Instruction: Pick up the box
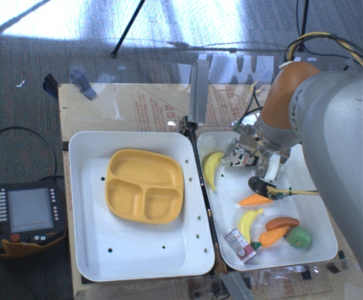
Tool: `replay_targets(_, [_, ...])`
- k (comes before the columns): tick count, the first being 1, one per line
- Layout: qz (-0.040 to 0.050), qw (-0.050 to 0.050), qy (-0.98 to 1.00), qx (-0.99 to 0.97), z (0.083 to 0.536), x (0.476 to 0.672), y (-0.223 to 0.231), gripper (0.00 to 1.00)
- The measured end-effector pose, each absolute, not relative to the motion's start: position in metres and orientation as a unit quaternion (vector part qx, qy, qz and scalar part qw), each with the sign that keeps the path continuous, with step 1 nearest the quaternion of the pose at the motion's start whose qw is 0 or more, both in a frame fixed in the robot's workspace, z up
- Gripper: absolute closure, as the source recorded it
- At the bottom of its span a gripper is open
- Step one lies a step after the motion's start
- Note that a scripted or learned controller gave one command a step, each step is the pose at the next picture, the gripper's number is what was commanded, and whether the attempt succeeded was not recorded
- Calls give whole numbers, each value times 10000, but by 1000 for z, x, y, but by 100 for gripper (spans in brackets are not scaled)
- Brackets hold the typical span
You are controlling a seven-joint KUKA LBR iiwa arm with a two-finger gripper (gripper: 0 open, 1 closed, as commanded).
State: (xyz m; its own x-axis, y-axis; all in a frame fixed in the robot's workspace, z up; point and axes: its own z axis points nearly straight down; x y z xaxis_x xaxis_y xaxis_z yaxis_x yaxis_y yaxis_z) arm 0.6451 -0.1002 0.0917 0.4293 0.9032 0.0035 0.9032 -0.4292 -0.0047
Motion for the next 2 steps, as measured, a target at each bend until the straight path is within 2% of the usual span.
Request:
replay_targets(1, [16,24,-5410,-8410,86,591,-105,0])
replay_targets(2, [111,126,-5485,-8360,85,638,-111,0])
